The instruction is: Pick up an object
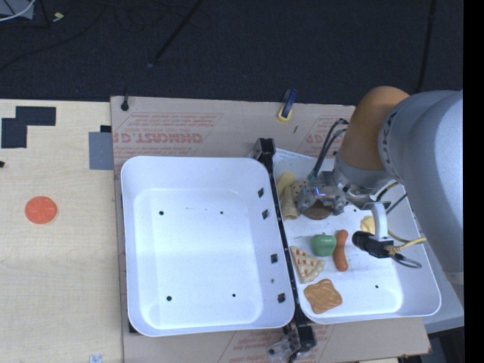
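Observation:
The right bin (393,297) holds several toy foods. A pale yellow piece (287,191) lies at its left wall, and a brown round piece (318,211) sits just right of it. Further forward are a green apple (324,243), an orange-red sausage (341,250), a waffle wedge (305,264) and a slice of toast (323,296). A small yellow piece (367,224) shows by the wrist. My gripper (313,196) is low in the bin's back left part, right over the brown piece and beside the pale yellow one.
The left bin (151,308) stands beside the right one, with a black divider (277,240) between them. The arm's grey body (423,165) covers the right bin's back right part. An orange disc (41,210) lies on the bench at far left.

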